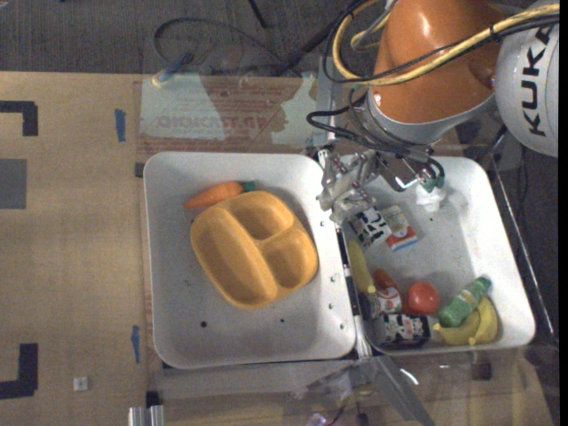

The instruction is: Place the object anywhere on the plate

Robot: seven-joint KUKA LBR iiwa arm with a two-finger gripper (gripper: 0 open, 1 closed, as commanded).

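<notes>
Reaching in from the right, the grey arm with its orange band hangs over the seam between the two white bins, and its tool sits low at the upper left corner of the right bin. Whether the tool is apart or together cannot be told from this slanted view, since the metal parts blur into one another. Just beside and below the tool lies a small white carton with dark and red print, tilted on the bin floor; nothing can be seen clamped in the tool. Lower in the same bin lie a yellow banana-shaped piece along the left wall, a red tomato, a small bottle with a red cap, a dark carton, a green bottle and a yellow banana in the lower right corner, all close together. The left bin holds the yellow plate, divided into three compartments and set at a slant near the middle. An orange carrot with a green top lies touching the plate's upper left rim, outside the compartments. Both bins rest on the wooden table, which bears black markings and bits of blue tape.
</notes>
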